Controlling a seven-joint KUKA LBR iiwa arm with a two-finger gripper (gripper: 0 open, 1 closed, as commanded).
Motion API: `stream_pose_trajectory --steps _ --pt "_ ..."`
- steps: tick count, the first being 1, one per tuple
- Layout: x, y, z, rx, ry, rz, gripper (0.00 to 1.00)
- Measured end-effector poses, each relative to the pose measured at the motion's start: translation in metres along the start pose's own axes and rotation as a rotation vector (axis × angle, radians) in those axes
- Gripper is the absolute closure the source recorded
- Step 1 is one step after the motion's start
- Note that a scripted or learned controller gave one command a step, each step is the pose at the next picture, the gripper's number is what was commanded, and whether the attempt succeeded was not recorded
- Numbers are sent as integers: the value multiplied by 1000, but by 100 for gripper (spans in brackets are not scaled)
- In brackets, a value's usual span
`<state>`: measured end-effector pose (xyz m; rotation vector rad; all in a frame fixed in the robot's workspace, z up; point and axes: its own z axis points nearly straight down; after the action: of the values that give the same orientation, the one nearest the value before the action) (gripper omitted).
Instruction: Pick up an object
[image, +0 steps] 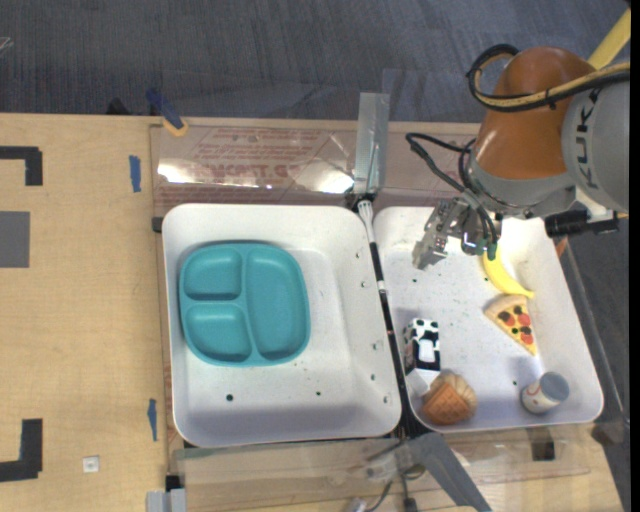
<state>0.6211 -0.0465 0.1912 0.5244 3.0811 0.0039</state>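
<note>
My gripper (440, 238) hangs over the back part of the right bin (455, 300), its fingers apart with nothing between them. In that bin lie a yellow banana (503, 275) just to the gripper's right, a pizza slice (515, 322) below it, a black-and-white toy (425, 345) near the left wall, a brown waffle-patterned ball (448, 398) at the front, and a small grey cup (545, 391) at the front right. None of them touches the gripper.
The left bin (330, 400) bears a teal divided plate (243, 302). A metal divider post (371, 140) stands at the back between the bins. Cables (440, 165) trail from the wrist. Wooden bench surface lies to the left.
</note>
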Motion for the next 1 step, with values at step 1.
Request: stream_pose_trajectory --steps 1 --pt "83 -3 4 1 13 -330 100"
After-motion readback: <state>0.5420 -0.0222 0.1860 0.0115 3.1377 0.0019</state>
